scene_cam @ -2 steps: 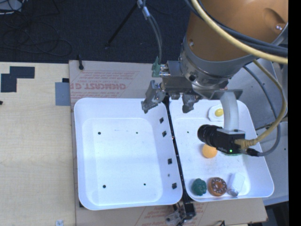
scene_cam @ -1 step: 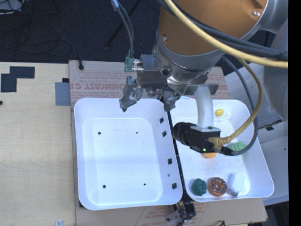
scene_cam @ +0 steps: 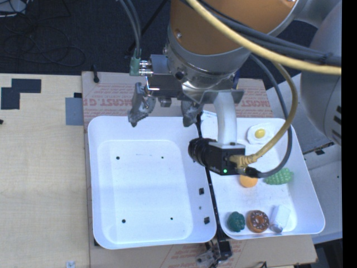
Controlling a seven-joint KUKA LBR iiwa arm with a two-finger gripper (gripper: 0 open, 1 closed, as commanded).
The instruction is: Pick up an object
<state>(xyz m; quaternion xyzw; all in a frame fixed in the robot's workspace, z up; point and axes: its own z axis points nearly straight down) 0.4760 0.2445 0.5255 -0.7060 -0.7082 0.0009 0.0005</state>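
my hand (scene_cam: 163,116) hangs over the far edge of the left bin (scene_cam: 106,144), fingers apart and holding nothing. the toy donut (scene_cam: 257,220), maybe my target, lies in the right bin (scene_cam: 304,228); picking is not begun.

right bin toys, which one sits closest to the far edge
The fried egg, white with a yellow yolk, by the right bin's far rim; the others lie nearer the camera.

I see the bench (scene_cam: 39,166), pale wood-coloured, carrying a cardboard sheet (scene_cam: 114,96) below the fingers; two white bins, left bin (scene_cam: 100,144) and right bin (scene_cam: 312,205), rest on it.
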